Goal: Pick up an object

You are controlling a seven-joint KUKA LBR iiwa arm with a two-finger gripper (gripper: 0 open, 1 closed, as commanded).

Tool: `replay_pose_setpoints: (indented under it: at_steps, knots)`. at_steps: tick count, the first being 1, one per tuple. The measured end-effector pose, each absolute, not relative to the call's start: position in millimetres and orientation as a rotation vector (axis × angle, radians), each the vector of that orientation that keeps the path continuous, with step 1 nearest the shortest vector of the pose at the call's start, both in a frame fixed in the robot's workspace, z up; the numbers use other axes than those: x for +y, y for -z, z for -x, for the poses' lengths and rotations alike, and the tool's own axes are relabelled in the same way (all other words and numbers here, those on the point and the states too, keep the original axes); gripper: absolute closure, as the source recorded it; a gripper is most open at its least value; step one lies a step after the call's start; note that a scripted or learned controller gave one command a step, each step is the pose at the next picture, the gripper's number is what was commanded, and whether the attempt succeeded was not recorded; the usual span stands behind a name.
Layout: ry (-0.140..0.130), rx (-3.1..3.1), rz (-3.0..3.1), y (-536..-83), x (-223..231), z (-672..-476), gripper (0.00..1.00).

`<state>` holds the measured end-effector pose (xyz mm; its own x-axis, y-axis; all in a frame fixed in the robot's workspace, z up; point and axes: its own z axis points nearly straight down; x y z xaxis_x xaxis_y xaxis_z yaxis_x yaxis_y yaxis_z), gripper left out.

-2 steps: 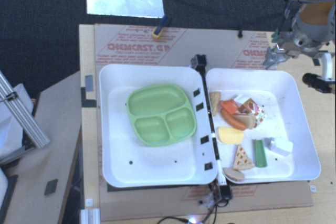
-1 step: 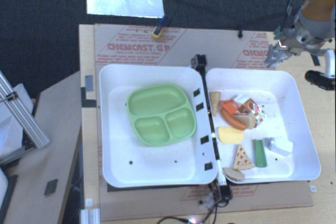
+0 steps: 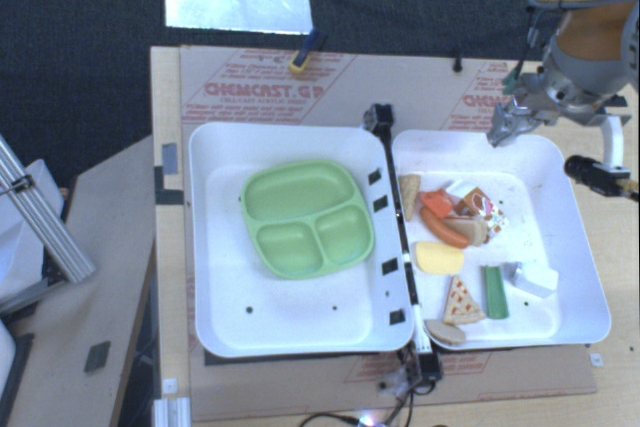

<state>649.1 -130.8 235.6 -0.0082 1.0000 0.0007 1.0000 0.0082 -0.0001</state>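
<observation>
Hand [image 3: 503, 128] hovers at the right bin's [image 3: 578, 215] one o'clock rim, its opening impossible to tell. Toy food pile [image 3: 457, 220] lies untouched mid-bin; approach step, with descent toward seven o'clock apparently next.

Two white bins [image 3: 215, 310], one green tray [image 3: 305, 218]

The table [image 3: 300, 85] was viewed from one fixed camera set above it, angled downward at a slant, far enough that both white bins [image 3: 225, 315] were taken in whole.
</observation>
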Motion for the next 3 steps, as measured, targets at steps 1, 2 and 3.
replay_pose_setpoints:
  at_steps: [1, 2, 3]
  knots:
    - [0.002, -2.231, 2.211, -239, -90, -623.5, 1.00]
    - [-0.002, -2.228, 2.210, -221, -57, -593.5, 1.00]
    - [0.001, -2.229, 2.211, -232, -29, -565.8, 1.00]
